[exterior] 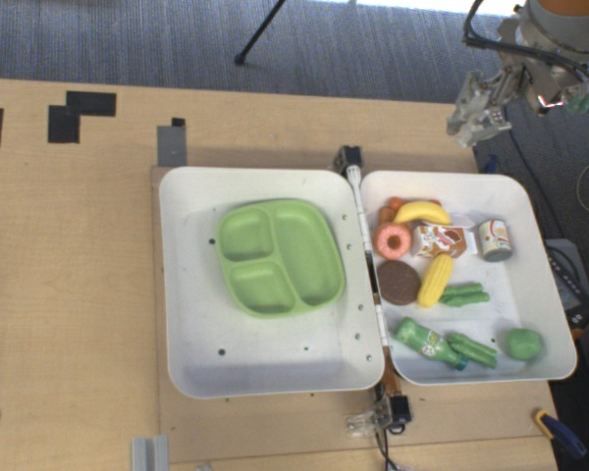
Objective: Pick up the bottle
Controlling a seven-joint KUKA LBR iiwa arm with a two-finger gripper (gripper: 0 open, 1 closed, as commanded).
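Because the bottle (428, 342) lies flat just below the cookie (400, 281), it looks light, rigid, slippery plastic; grip across its midbody. End effector (476, 116) hangs above the bin (530, 214); finger opening cannot be determined.

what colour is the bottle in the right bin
Green, with a lighter label; the bottle shows best in the camera view.

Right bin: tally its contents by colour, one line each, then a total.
Right bin, by main colour:
Green: 4, bottle, bean pod, ball, second pod
Yellow: 2, banana, corn
Pink: 1, donut
Brown: 1, cookie
Silver: 1, can
Orange-and-white: 1, carton
Total: 10
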